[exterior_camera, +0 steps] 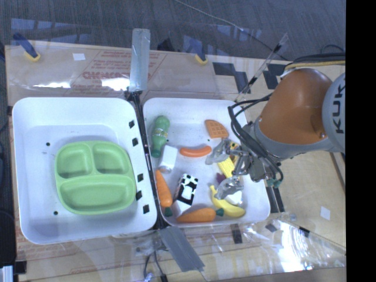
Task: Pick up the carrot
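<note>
Gripper (228,168) sits over the right side of the right bin (182,106), arm coming in from the right w/ the orange band above it. Fingers spread apart, nothing between them: one tip up by the corn cob (226,167), the other lower down by a banana (230,207).

Carrot (197,215) lies flat along the bin's near edge, green stub end pointing right, touching the banana's left tip. A 2nd carrot-like orange piece (163,188) runs along the bin's left wall. Can't tell which the task means.

Other stuff in right bin: green bottle (158,135) far-left, white block (168,157) just below it, hot dog (195,151) mid, waffle (216,128) far-right of centre, black-and-white carton (187,190) between the two orange pieces.

Left bin (23,157) holds a green divided plate (94,177), approx. centred.
</note>
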`<state>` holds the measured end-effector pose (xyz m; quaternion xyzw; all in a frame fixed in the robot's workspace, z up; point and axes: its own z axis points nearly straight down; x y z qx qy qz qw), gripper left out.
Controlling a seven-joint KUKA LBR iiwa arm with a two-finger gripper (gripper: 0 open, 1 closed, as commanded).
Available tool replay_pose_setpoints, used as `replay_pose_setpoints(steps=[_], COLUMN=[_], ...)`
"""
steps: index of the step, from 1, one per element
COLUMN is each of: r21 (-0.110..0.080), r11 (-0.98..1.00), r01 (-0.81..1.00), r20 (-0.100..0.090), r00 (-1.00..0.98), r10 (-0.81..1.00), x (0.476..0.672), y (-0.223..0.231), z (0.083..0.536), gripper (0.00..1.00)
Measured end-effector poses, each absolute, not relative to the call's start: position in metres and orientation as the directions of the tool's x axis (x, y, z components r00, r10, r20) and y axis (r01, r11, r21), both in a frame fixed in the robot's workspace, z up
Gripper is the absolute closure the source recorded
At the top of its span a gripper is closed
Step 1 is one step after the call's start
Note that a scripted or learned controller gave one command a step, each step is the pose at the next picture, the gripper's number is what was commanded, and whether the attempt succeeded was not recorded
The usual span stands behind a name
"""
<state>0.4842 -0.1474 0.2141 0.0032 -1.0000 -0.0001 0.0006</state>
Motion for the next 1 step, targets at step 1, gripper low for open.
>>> replay_pose_setpoints(steps=[1], r21=[0.002], r11=[0.997], r01=[0.075], r20=[0.007], r00=[-0.997], r10=[0.075], x=[0.4896], y=[-0.1168], z=[0.1358], gripper=[0.0])
